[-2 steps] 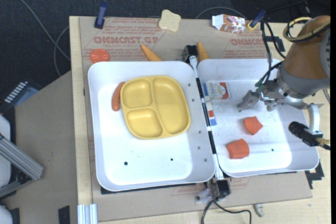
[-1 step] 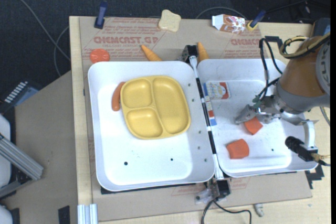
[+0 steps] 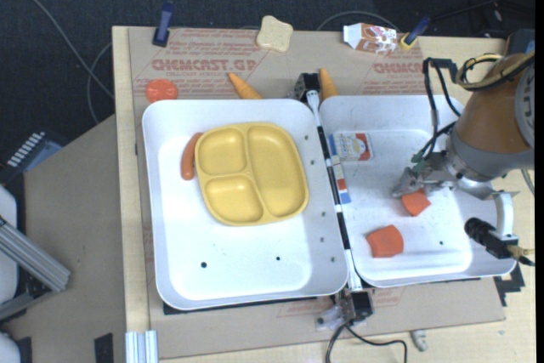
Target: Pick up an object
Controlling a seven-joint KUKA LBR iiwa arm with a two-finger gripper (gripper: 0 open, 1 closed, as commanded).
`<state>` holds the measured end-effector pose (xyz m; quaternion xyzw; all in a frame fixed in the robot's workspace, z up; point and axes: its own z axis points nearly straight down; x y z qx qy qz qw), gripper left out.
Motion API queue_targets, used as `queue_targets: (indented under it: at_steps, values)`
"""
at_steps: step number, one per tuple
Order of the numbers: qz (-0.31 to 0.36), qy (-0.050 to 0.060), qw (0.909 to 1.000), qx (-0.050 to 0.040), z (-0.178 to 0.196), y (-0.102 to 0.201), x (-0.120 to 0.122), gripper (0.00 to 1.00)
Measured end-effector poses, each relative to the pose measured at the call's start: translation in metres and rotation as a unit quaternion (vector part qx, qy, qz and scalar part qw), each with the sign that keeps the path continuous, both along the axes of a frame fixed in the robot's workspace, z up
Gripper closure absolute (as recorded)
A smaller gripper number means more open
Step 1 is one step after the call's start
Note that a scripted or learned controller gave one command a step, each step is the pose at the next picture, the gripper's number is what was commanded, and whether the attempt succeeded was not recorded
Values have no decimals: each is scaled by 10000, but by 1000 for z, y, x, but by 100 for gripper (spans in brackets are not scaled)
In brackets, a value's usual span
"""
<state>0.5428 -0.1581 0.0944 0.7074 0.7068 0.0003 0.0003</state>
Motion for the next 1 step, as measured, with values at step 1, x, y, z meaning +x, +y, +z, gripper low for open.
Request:
queue_targets:
  at_steps: [1]
  values:
    - [17,-7,10000,5,91,90,18,100]
